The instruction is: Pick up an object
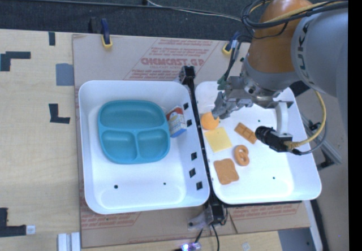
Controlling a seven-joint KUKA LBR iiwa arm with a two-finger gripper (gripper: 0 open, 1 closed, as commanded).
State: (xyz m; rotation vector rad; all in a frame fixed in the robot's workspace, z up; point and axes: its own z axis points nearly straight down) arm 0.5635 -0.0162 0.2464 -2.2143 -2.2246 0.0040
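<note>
In the right bin point(283, 185) lie an orange ball point(209, 121), a yellow cheese slice point(218, 138), a brown cracker piece point(245, 132), a pretzel point(242, 155) and a toast slice point(226, 171). My gripper point(221, 109) hangs low at the bin's left side, its tips just above and right of the orange ball. Nothing shows between its fingers. The arm's wrist hides the bin's far part.
The left bin point(93, 187) holds a blue divided plate point(134, 130) and a small can point(176, 121) lying at its right wall. A black divider strip point(195, 131) runs between the bins. A black cable fitting point(271, 138) hangs over the right bin.
</note>
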